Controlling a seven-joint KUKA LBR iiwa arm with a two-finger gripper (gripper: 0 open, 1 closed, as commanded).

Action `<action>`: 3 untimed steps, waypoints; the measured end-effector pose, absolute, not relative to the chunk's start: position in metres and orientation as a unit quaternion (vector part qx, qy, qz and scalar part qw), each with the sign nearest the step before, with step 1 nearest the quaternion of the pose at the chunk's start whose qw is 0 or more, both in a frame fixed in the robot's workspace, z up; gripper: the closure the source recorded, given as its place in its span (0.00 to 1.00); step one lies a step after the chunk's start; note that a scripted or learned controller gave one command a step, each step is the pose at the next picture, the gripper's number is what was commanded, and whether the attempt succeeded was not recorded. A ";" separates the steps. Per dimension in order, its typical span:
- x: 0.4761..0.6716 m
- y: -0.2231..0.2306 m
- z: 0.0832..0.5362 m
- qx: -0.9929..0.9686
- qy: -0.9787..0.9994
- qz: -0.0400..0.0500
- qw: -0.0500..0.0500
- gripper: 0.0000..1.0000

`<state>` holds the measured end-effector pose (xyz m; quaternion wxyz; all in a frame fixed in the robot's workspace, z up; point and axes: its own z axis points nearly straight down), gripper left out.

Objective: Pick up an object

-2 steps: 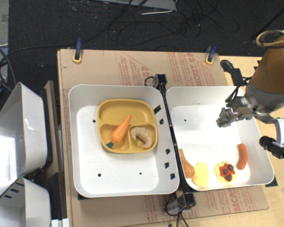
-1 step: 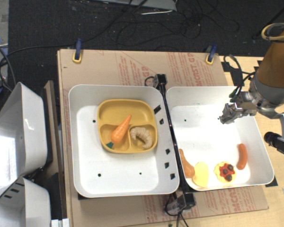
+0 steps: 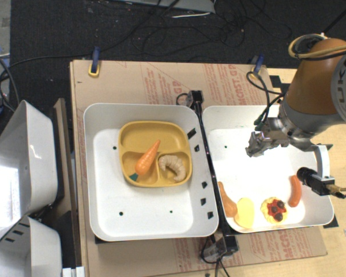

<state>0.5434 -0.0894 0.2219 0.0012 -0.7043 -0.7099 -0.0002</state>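
Over the right bin (image 3: 230,115), nothing grabbed yet
Gripper (image 3: 257,145), can't tell its state; sausage (image 3: 295,190) sits well toward the near-right, roughly upright.

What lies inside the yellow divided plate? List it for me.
The yellow plate holds a toy carrot and a pale shrimp. A small dark green bit sits at the carrot's lower end. Anything beneath them is covered.

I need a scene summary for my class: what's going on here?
A robot arm reaches in from the right, its claw hovering over the right bin with nothing seen in it. Toy foods lie along that bin's near edge, including a sausage and a small pizza. In the left bin, a yellow plate holds a carrot and a shrimp.
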 end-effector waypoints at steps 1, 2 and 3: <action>0.537 -0.032 0.215 -0.704 -0.710 0.000 0.002 1.00; 0.519 0.014 0.214 -0.704 -0.710 0.000 0.002 1.00; 0.513 0.059 0.217 -0.704 -0.710 0.000 0.001 1.00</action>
